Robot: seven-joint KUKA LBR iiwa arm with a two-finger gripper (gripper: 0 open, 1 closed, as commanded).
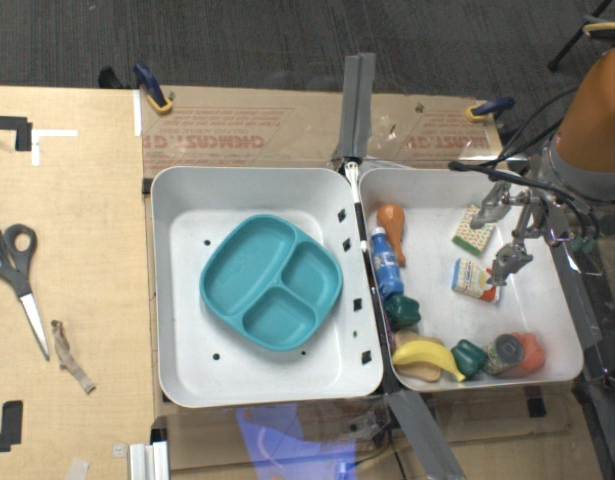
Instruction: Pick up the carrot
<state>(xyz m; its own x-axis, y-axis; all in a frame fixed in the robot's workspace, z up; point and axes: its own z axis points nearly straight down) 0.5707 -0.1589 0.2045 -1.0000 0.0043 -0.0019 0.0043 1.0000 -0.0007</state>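
The carrot (390,226) lies in the right bin (547,308), hard against the divider wall, its lower end touching a blue bottle (386,269). The gripper (514,238) hangs well apart from it over the bin's right half, fingers spread and holding nothing. A finger could strike the wall or catch the bottle instead of the carrot. Open floor lies only on the carrot's right; two small cartons (475,253) sit beneath the gripper.
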